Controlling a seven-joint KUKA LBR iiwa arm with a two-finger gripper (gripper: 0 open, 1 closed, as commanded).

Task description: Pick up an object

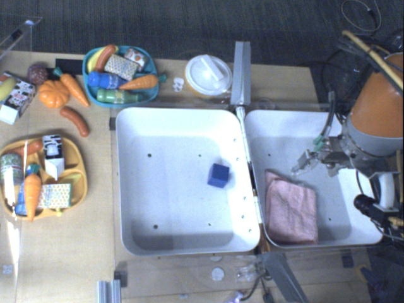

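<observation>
A small blue cube (219, 175) lies in the left white bin (151, 131), right of its middle. A folded pink cloth (290, 208) lies flat in the right white bin (284, 128), against its front left corner. My gripper (307, 160) hangs over the right bin, just behind the cloth's far edge, pointing left from the grey and orange arm (377, 115). Nothing shows in its grasp.
A metal divider (240, 74) runs between the bins at the back. A white lidded bowl (208, 74) and a blue bowl of toy food (121, 76) stand behind the left bin. A yellow plate of toy food (76, 163) and loose toy vegetables (63, 93) lie to its left.
</observation>
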